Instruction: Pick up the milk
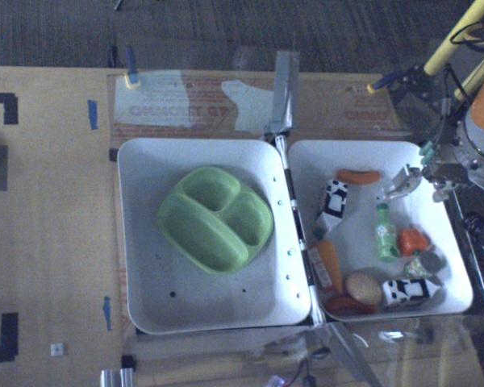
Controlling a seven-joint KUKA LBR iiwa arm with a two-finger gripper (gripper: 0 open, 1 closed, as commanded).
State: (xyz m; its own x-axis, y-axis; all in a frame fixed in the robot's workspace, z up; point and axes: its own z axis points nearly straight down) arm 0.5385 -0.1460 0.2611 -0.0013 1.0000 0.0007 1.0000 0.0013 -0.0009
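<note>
Camera view: claw blurred above right bin, near milk; grip state unclear.

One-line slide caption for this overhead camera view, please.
Gripper hovers over the right bin near two cow-patterned milk cartons amid toy food; green divided plate in the left bin.

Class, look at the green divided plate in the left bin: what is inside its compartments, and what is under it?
The green divided plate holds nothing in its compartments. It rests on the left bin floor; the floor directly beneath it is covered and cannot be seen.
</note>
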